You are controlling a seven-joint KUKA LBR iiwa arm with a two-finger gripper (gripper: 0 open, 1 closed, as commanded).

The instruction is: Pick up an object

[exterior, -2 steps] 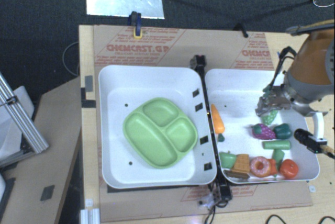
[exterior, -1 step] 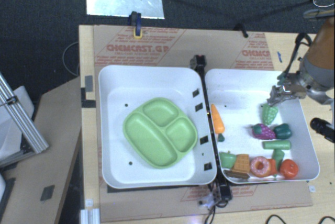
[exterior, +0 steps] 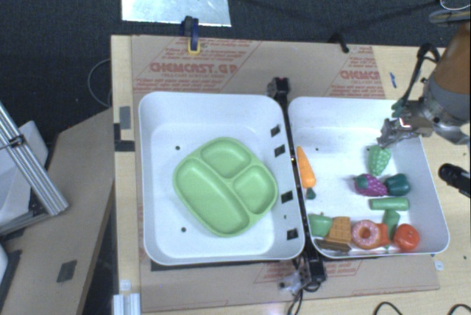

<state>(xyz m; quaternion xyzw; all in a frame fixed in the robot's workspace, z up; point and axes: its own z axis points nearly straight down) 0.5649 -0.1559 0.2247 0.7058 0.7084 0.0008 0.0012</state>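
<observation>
1. Two white bins sit side by side on the table (exterior: 221,56); the left bin (exterior: 158,122) holds a green divided plate (exterior: 224,186).
2. Step in hand: approach. The gripper (exterior: 394,131) hovers at right-centre frame, just above the green toy (exterior: 379,158) in the right bin (exterior: 331,122).
3. Gripper opening cannot be told.
4. Next move likely calls for descent onto the toy.

- One fixed camera, high above the counter (exterior: 243,56), looks down at a slant.
- Both white bins (exterior: 213,111) sit mid-frame; the arm (exterior: 449,89) enters at 3 o'clock.
</observation>
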